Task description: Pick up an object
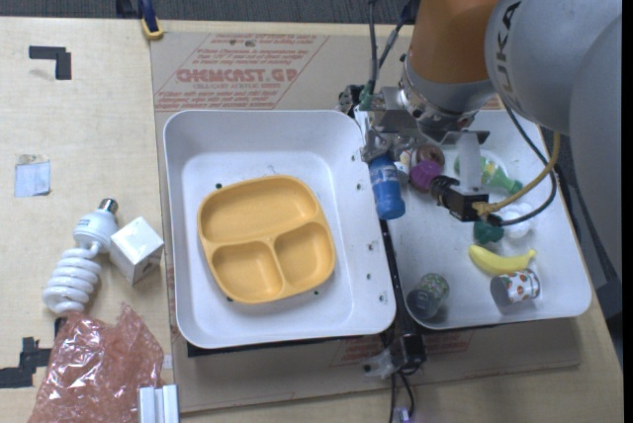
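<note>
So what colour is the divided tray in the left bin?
Yellow-orange divided tray, plain, clearest in the camera view.

Two white bins (183, 213); one yellow divided plate (267, 238); one banana (499, 259); one blue bottle (387, 191); one spiral bulb (79, 263); one white cube (136, 248).

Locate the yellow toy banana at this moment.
The yellow toy banana lies in the right white bin, near its front edge, just above a small patterned cup and below a green toy.

Arm reaching in from the right

The grey arm (554, 36) bends down into the frame, its orange band (460, 11) above the wrist; the gripper (415, 149) hangs low beneath it, among cables, its tip hard to make out.
</note>
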Controlling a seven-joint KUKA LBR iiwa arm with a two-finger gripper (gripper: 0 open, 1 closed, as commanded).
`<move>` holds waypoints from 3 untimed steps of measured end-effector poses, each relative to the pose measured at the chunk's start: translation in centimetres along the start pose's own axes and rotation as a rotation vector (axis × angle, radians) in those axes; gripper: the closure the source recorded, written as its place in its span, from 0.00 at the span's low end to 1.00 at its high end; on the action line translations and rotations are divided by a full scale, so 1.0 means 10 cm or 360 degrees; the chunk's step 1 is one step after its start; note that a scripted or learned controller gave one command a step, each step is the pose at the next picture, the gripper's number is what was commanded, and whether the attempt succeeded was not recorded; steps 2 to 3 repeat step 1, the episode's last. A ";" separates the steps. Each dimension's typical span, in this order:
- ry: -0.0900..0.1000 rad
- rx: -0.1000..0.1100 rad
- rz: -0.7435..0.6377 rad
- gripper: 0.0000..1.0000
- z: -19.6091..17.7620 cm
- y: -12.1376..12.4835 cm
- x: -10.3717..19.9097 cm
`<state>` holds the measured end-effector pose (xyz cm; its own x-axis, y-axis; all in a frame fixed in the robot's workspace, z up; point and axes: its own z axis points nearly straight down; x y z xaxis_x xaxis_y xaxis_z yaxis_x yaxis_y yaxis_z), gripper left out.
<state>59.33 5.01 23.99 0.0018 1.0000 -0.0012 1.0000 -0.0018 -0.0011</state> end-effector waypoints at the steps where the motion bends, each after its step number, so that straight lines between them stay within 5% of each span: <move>1: 0.0000 0.0001 -0.0003 1.00 0.19 0.04 0.26; 3: 0.0000 0.0001 -0.0003 1.00 0.19 0.04 0.26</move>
